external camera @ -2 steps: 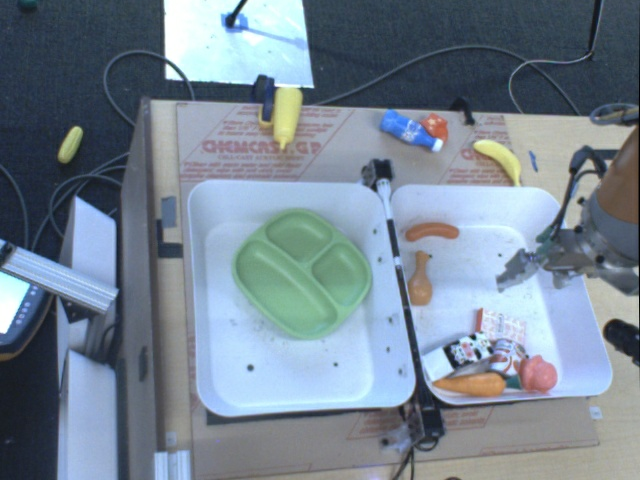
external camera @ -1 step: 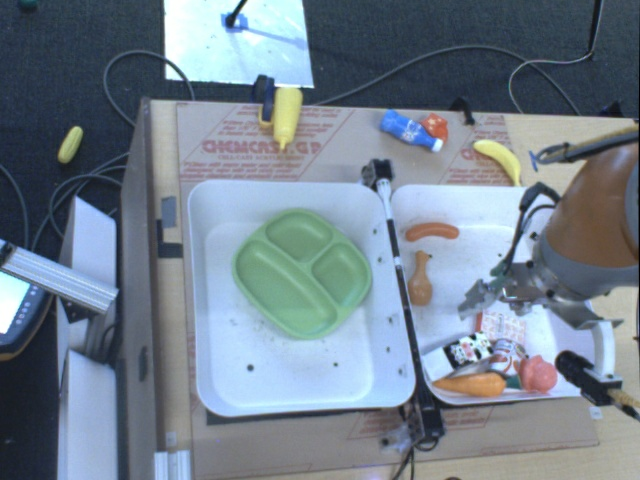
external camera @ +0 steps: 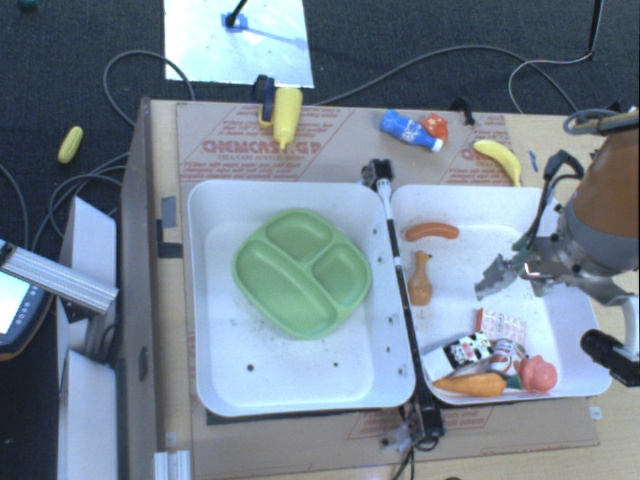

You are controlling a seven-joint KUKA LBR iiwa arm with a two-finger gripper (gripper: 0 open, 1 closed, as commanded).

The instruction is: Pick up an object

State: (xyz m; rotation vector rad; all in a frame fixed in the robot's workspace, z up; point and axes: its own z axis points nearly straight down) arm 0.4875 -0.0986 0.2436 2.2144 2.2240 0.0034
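My gripper (external camera: 506, 265) hangs over the middle of the right bin (external camera: 570, 313), its fingers spread open with nothing between them. To its left lie an orange sausage (external camera: 432, 232) and a small brown gourd-shaped bottle (external camera: 420, 278). Just below it sits a red and white packet (external camera: 500, 325). In the bin's front corner are a black and white toy (external camera: 467, 350), a carrot (external camera: 470, 385) and a pink lump (external camera: 538, 373).
A green divided plate (external camera: 302, 273) lies in the left bin (external camera: 230, 368). On the cardboard behind the bins are a yellow bottle (external camera: 285, 113), a blue bottle (external camera: 410, 128) and a banana (external camera: 497, 158). A divider rail (external camera: 398, 278) runs between the bins.
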